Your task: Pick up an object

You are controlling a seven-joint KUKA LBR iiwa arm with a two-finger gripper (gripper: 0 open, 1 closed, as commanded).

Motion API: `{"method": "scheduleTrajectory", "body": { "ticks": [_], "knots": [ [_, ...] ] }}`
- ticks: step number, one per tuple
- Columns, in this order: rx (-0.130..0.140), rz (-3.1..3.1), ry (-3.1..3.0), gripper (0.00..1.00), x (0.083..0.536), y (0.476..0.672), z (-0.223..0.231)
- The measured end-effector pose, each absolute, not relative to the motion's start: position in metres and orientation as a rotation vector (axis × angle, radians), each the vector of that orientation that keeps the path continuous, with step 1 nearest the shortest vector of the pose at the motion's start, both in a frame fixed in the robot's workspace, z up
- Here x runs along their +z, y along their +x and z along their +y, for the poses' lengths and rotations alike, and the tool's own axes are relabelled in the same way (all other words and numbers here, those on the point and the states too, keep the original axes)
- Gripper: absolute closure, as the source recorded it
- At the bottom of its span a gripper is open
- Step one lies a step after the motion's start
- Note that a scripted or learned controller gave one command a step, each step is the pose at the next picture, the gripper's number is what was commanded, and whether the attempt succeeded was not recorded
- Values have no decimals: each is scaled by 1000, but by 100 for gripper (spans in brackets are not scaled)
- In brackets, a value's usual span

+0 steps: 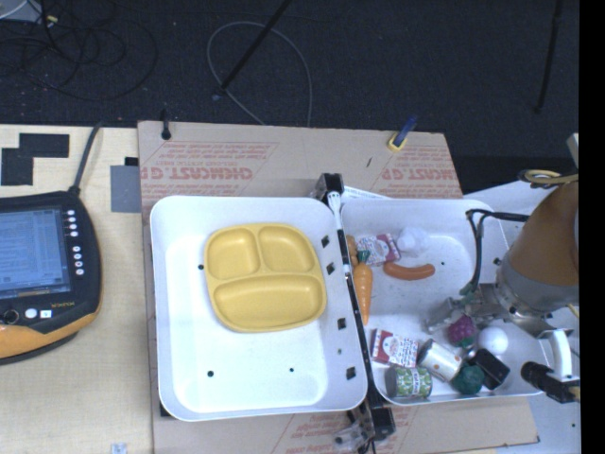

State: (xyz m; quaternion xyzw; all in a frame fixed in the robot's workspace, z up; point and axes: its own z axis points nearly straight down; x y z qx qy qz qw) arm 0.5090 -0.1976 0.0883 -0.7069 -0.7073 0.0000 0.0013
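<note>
Left bin (180, 367): holds a yellow divided tray (265, 277), set toward its upper half. Right bin (444, 218): cluttered. A carrot (363, 289) lies along the divider; a sausage (409, 271) sits near the top, well apart from the gripper. A red-and-white packet (394, 348), a green can (412, 383) and a dark green item (470, 377) crowd the lower edge. Gripper (460, 318) is low in the right bin, directly over a purple object (462, 330), with a white ball (494, 340) just beside. Jaw state: cannot tell.
</note>
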Motion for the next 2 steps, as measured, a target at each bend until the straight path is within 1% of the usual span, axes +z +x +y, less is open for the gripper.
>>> {"method": "scheduleTrajectory", "body": {
  "ticks": [1,2],
  "knots": [
    [-1,-2214,-2224,100,98,509,-199],
    [1,-2221,-2217,100,92,609,-144]
  ]
}}
